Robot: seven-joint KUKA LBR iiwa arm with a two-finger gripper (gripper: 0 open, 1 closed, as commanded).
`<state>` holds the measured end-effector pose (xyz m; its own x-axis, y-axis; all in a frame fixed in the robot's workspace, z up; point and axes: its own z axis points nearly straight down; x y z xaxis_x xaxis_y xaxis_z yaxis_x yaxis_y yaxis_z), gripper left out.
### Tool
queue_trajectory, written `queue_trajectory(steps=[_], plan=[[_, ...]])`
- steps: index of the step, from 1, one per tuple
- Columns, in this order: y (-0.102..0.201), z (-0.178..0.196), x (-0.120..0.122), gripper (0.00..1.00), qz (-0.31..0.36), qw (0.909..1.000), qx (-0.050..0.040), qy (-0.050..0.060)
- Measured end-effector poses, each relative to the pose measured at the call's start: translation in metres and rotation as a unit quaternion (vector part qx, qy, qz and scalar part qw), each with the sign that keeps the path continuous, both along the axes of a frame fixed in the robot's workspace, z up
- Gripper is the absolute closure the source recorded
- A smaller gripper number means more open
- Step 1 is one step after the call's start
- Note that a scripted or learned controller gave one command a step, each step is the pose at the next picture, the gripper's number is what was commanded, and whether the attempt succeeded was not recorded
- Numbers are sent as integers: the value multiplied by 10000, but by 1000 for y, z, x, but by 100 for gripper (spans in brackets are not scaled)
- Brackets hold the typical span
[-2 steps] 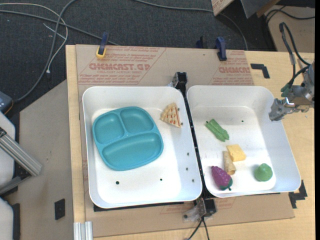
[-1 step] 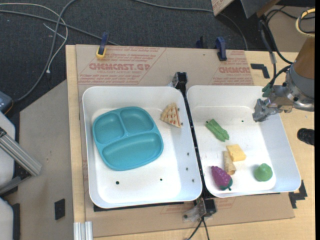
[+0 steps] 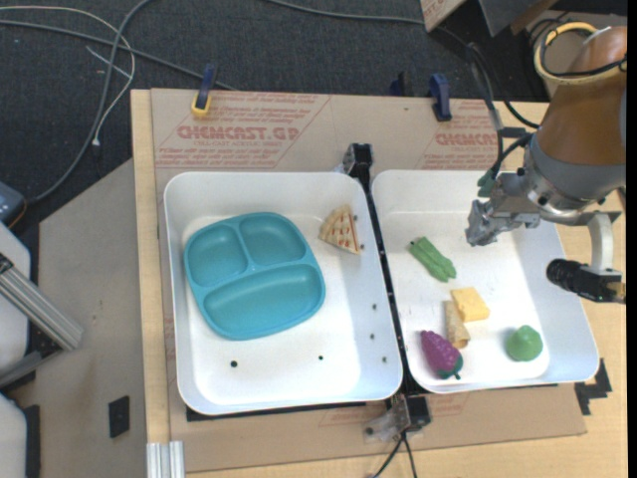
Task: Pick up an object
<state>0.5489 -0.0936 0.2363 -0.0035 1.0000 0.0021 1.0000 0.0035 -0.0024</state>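
My gripper (image 3: 482,229) hangs over the right bin (image 3: 570,371), near its upper middle, with nothing visible between its fingers. A green pea pod (image 3: 432,258) lies just left and below it. Lower in that bin sit a yellow cheese block (image 3: 470,305), a tan piece (image 3: 456,325) beside it, a purple eggplant-like toy (image 3: 440,354) and a green round toy (image 3: 524,344). The left bin (image 3: 189,386) holds a teal divided plate (image 3: 255,274) and a toast-like wedge (image 3: 341,230).
The two bins meet at a dark divider (image 3: 376,267) with a black clamp (image 3: 357,157) at its top. Blue clamps (image 3: 206,89) hold the cardboard base. A black fixture (image 3: 585,280) juts in at the right bin's right rim. Cables run across the floor at top left.
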Motion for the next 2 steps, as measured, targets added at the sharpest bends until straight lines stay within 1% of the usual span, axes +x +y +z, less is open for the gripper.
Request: queue_trajectory(steps=[1, 2], plan=[[55, 7, -8, 100, 3, 10000, 2, 1], [96, 6, -15, 100, -9, 10000, -2, 3]])
